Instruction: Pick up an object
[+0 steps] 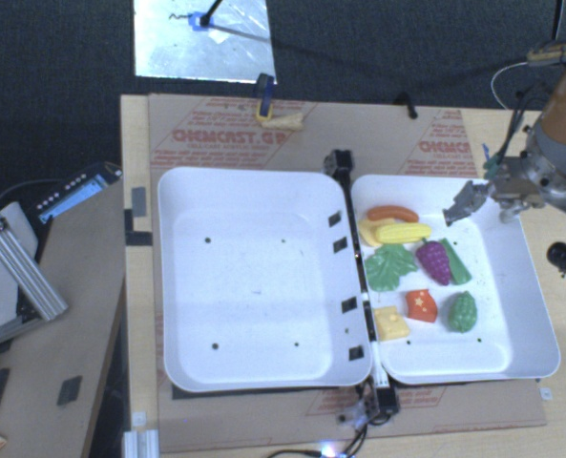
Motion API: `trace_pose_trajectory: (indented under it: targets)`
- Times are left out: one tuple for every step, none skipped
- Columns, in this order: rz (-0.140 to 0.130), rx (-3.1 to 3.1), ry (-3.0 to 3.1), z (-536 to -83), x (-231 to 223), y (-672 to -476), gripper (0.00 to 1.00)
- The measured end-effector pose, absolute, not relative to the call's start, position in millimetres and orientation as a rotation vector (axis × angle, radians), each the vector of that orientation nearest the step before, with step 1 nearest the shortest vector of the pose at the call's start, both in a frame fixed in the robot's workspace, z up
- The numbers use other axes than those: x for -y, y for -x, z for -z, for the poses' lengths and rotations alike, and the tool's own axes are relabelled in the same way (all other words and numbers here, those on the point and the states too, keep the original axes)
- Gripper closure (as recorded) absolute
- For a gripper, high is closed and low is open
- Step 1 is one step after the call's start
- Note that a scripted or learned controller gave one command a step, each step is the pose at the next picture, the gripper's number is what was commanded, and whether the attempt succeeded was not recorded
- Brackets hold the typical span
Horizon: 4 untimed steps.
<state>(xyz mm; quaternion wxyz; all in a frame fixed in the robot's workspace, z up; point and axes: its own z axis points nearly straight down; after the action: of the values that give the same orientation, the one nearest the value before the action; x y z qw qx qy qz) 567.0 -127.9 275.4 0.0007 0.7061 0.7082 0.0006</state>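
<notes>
Hanging over the top right part of the right bin [535,351], the gripper [466,205] has nothing in it that I can see. I cannot tell how it is set, because it looks small and dark from up here.

The toy food sits in the right bin, and I will use the purple grapes [433,260] as my marker. The grapes lie below the gripper and a bit to the left, in the middle of the pile. A green pepper [456,263] lies touching the grapes on their right side. The yellow corn [402,233] is just above and left of the grapes, and an orange sausage [393,213] is above the corn. A green leaf [389,266] lies just left of the grapes. The red toy [421,304] is below the grapes. A bumpy green toy [462,311] is below and right of the grapes, with bare bin around it. A yellow cheese block [391,324] is below and left of the grapes, near the middle wall.

I think the best pick is the bumpy green toy, since nothing crowds it. The arm should go straight down over it, so it does not bump the pepper. The left bin [254,284] sits far left of the grapes.
</notes>
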Motion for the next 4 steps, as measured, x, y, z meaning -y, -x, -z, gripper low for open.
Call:
trace_pose_trajectory:
  targets:
    - [0.010,-2.234,-2.227,-148,86,-524.2,0.00]
    - [-0.004,-2.225,-2.212,-110,91,-592.2,0.00]
    - [-0.002,-2.221,-2.220,-85,96,-556.6,0.00]
    - [-0.001,-2.224,-2.215,-85,83,-640.9,0.00]
